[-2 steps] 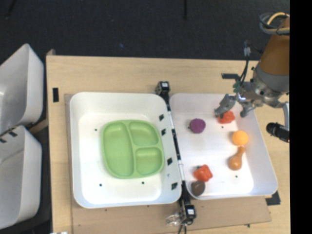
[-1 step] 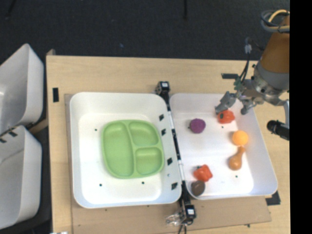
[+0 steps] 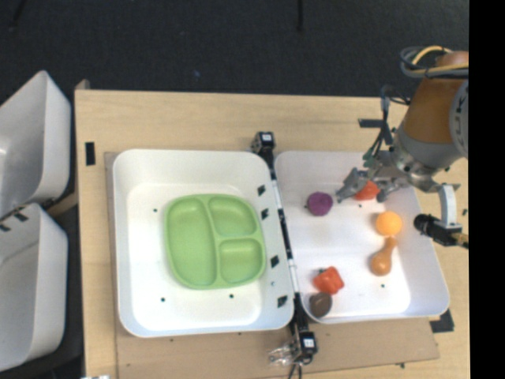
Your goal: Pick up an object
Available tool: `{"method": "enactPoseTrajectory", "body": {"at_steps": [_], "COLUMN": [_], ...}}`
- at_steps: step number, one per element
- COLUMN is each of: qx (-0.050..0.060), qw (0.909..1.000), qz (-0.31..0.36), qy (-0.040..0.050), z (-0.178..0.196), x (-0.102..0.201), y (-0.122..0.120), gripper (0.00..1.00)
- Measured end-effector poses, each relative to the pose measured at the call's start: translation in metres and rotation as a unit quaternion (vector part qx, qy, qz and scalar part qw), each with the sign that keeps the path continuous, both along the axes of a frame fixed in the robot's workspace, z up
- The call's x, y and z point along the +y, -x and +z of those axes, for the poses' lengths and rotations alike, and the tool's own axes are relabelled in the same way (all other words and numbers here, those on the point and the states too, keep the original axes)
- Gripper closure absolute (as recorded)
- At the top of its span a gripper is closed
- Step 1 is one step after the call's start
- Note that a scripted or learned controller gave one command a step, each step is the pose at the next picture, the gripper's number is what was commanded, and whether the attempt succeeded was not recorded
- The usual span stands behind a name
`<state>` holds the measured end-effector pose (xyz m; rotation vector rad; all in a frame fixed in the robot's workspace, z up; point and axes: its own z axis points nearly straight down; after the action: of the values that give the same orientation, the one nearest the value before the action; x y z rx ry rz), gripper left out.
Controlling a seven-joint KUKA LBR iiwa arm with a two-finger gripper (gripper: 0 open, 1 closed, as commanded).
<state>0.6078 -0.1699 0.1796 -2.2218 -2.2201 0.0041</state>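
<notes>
My gripper (image 3: 368,183) hangs low over the back of the right bin (image 3: 347,164), reaching in from the right. A small red-orange object (image 3: 366,191) lies right at its tip, partly covered by it. Left of the gripper rests a purple round object (image 3: 319,204). In front of it lie an orange ball (image 3: 388,224) and an orange gourd-shaped object (image 3: 382,259). A red pepper-like object (image 3: 328,279) and a brown object (image 3: 319,305) sit at the bin's front left corner.
The left bin (image 3: 134,290) holds a green divided plate (image 3: 215,239). A ridge with black clips (image 3: 278,227) separates the two bins. White containers (image 3: 31,140) stand off the bench at the far left.
</notes>
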Motion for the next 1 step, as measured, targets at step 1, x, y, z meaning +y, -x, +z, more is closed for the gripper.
{"method": "enactPoseTrajectory", "body": {"at_steps": [1], "qx": [-0.001], "qw": [1.0], "qz": [-0.002], "qy": [0.0003], "z": [-0.0616], "x": [0.0002], "y": [-0.0024], "gripper": [0.0]}}
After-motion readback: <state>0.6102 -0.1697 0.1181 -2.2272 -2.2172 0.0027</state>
